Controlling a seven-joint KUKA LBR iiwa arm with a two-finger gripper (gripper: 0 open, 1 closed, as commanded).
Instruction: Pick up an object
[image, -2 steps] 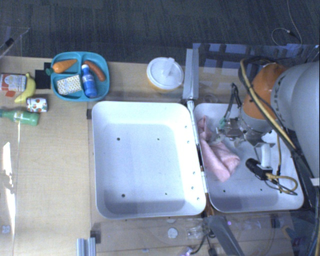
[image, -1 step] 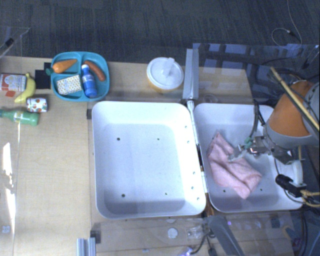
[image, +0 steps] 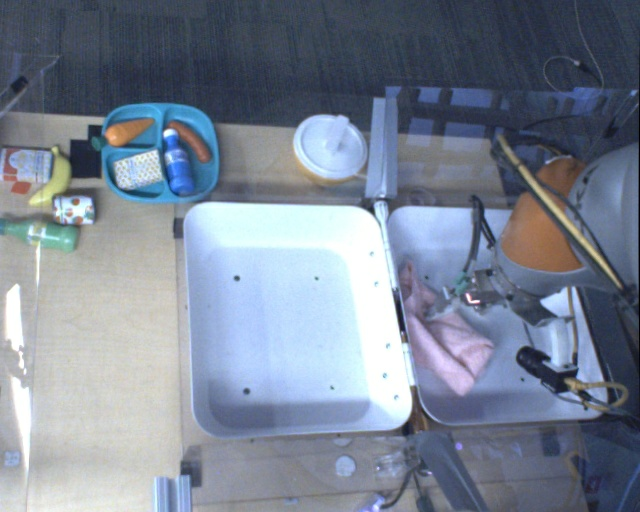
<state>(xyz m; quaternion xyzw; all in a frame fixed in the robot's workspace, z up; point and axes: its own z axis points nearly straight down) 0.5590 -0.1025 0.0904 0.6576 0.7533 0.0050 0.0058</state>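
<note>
We see a crumpled pink cloth (image: 447, 336) lying along the left wall of the right bin (image: 440, 225), soft and folded. The gripper (image: 470, 293) sits just above it; its state we cannot tell.

Just left of the gripper (image: 470, 292) lies a pale pink cloth (image: 445, 335) in a white bin (image: 440, 235); the further bin (image: 280, 225) is white too. Far off left, a blue tray (image: 205, 160) carries an orange carrot (image: 130, 131) and a blue bottle (image: 178, 165)
</note>
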